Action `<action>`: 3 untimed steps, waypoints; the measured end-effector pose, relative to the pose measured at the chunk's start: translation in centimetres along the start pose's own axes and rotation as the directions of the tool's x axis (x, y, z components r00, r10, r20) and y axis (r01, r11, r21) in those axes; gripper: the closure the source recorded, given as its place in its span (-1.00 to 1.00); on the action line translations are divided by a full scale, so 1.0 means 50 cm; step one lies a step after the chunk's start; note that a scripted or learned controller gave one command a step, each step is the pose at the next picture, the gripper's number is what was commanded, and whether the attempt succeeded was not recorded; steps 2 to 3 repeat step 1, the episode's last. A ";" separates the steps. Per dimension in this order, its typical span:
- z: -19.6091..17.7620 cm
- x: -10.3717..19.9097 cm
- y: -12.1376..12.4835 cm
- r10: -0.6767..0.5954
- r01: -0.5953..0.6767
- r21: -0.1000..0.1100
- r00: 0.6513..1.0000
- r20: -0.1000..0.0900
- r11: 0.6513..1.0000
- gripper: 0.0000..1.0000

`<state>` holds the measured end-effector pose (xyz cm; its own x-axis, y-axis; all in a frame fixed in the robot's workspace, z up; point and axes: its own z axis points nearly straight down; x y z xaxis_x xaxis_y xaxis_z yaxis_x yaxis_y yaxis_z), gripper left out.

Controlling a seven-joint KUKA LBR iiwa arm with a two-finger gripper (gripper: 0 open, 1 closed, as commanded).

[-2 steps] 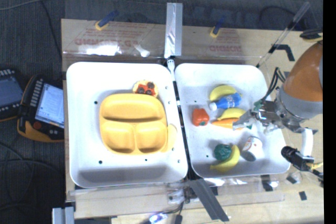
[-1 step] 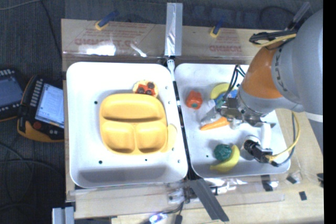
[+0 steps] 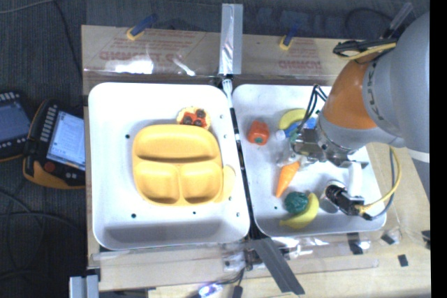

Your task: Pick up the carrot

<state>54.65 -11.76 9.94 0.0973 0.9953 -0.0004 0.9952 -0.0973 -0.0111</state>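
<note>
Carrot [image 3: 285, 178]: orange, lying at a slant on the floor of the right-hand bin [image 3: 265, 213], middle of that bin, thick end toward upper right. Not lifted; the task is not yet done.

Items, bottom of the frame upward:
- Green piece [image 3: 296, 202] resting on a yellow piece [image 3: 306, 214], lower part of the right bin, just below the carrot's tip.
- Yellow tray [image 3: 178, 162] with three compartments, centre of the left-hand bin [image 3: 112, 220].
- Gripper [image 3: 302, 149]: down inside the right bin, right at the carrot's thick end. Whether it is apart from the carrot or closed on it cannot be told; the wrist hides that spot.
- Small red-orange vegetable [image 3: 258, 132], upper left of the right bin, apart from the carrot.
- Yellow banana-like piece [image 3: 293, 118], partly behind the gripper.
- Small toy with dark spots [image 3: 193, 116], at the tray's upper edge.

Judgement: approach appears complete; a secure grasp and the lift remain.
</note>
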 end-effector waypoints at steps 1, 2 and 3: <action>-0.283 -0.012 -0.002 -0.290 0.290 -0.007 0.957 0.003 0.957 1.00; -0.283 -0.012 -0.002 -0.290 0.290 -0.007 0.957 0.003 0.957 1.00; -0.283 -0.012 -0.002 -0.290 0.290 -0.007 0.957 0.003 0.957 1.00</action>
